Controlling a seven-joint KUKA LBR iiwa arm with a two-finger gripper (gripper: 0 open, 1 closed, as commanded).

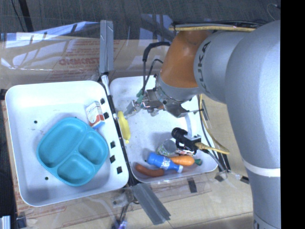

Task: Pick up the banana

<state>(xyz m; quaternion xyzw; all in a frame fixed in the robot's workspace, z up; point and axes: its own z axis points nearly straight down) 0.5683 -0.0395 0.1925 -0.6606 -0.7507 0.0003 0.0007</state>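
Banana by right bin's left wall | just below-left of tool | tool state unclear

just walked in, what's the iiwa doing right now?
The arm reaches into the right bin going for the banana, which lies against that bin's left wall. The gripper hangs just above and right of it; nothing is held. A hot dog, blue bottle, carrot and other clutter lie along the near edge. The left bin holds a blue divided plate and a small carton.
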